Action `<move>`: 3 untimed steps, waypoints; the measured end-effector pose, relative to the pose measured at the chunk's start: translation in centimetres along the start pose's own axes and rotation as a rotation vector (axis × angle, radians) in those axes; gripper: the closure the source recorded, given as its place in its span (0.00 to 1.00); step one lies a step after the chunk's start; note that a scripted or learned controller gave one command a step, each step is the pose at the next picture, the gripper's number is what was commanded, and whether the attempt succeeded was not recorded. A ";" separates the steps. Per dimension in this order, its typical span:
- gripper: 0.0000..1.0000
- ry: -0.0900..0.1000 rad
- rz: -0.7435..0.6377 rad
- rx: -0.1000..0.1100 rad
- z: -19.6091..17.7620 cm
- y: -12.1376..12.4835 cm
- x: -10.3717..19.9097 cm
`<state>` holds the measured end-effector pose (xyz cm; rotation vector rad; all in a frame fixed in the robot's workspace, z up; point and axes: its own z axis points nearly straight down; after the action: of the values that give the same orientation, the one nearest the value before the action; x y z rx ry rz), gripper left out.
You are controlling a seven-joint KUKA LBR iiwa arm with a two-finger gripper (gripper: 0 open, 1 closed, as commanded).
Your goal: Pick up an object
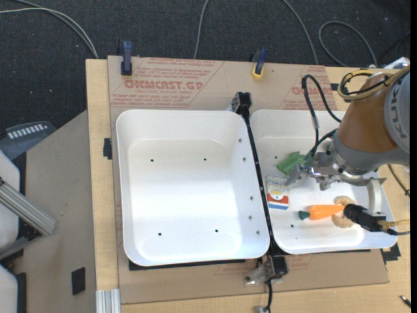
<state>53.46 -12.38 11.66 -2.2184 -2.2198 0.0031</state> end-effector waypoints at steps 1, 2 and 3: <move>1.00 -0.001 0.001 -0.005 -1.3 0.1 -0.1; 1.00 -0.001 0.000 -0.008 -5.5 0.0 0.1; 1.00 -0.002 0.000 -0.009 -10.5 1.0 -0.2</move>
<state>54.53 -12.56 22.13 -2.2238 -2.2248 -0.0048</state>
